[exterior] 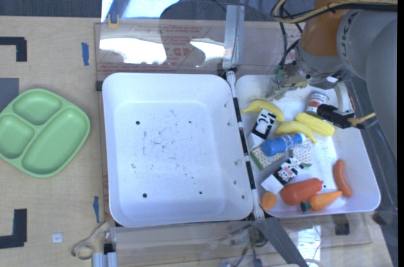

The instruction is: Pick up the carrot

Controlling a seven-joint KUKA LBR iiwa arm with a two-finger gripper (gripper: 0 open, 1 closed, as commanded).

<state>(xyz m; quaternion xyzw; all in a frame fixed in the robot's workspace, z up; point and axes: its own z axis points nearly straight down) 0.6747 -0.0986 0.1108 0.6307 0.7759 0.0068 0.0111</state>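
Camera view recorded the carrot (326,199) at the lower right of the frame, lying on its side in the near corner of the right bin (363,161). Its green stem end pointed left, touching or nearly touching a red pepper-shaped toy (300,190). A small orange ball (269,200) sat just beside that toy on the left, and a reddish sausage-shaped piece (343,176) lay close above right of the carrot.

Assessment of the step in hand: approach had not reached the target. A sound grasp would likely call for a descent over the carrot's thicker orange middle, with the closing direction across its width, so that the red toy and the bin wall were not caught. Crowding on the left side was judged the main risk.

Mid-frame, a blue bottle (278,146), a yellow banana (306,126) and checkered cards lay in the same bin. The left bin (126,95) stood alongside on the desk (38,196), with a green divided plate (41,131) further left.

At the upper right, the arm (353,26) hung over the far end of the right bin, wrist pointing down and left. The pincer (285,79) sat well apart from the carrot; its opening could not be determined.
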